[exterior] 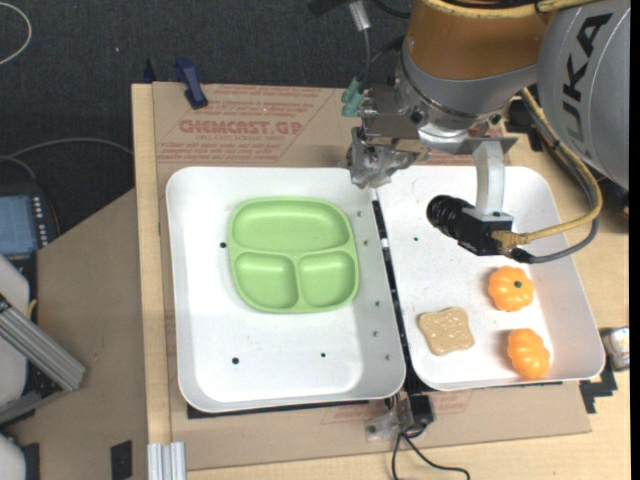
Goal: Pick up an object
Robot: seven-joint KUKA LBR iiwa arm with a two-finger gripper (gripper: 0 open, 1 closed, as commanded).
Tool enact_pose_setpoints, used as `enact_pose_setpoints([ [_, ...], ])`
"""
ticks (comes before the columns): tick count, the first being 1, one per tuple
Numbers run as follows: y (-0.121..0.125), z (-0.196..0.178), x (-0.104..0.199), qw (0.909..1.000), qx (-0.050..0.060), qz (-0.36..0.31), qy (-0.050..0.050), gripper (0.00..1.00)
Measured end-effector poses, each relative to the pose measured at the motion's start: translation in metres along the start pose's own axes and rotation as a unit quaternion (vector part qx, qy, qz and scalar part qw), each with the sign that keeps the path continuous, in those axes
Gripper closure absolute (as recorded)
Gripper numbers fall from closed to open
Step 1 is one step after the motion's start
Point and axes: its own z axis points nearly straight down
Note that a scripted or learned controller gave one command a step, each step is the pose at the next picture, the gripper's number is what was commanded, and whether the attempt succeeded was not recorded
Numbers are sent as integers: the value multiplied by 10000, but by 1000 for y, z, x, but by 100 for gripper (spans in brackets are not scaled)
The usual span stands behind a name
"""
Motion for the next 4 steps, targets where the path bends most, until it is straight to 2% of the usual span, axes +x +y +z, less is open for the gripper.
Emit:
enact_pose_setpoints([
  [1,-11,36,24,10000,75,37,-25,100],
  [2,-65,-9,16,10000,36,40,-11,100],
  [3,-63,8,49,10000,73,30,-24,100],
  [4,-63,25,-13,9999,73,78,-30,100],
])
